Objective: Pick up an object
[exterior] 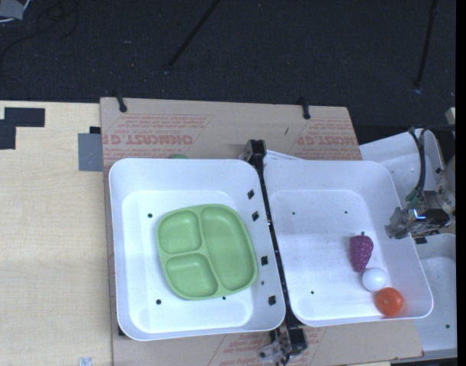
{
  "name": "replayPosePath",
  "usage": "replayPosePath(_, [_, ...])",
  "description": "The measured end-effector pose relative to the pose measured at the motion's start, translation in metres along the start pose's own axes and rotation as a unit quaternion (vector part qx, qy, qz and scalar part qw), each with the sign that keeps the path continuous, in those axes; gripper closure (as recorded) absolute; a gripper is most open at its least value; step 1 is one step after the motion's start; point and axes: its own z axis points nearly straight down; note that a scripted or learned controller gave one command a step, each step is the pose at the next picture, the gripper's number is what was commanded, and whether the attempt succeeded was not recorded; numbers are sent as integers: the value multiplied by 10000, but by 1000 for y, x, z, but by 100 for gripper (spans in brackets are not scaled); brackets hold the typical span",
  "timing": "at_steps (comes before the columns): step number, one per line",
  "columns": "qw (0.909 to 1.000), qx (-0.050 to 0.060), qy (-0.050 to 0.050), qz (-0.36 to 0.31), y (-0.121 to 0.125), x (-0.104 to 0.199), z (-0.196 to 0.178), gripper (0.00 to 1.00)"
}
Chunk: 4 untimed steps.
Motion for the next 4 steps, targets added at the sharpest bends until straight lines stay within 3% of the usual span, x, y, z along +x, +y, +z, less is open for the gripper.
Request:
replayPosePath(1, [10000,-2,-2,0,1,-1,-53,100])
replayPosePath(2, [10000,21,11,-12,10,44,-54,100])
replayPosePath(4, [10000,36,13,-11,35,148,-18,100])
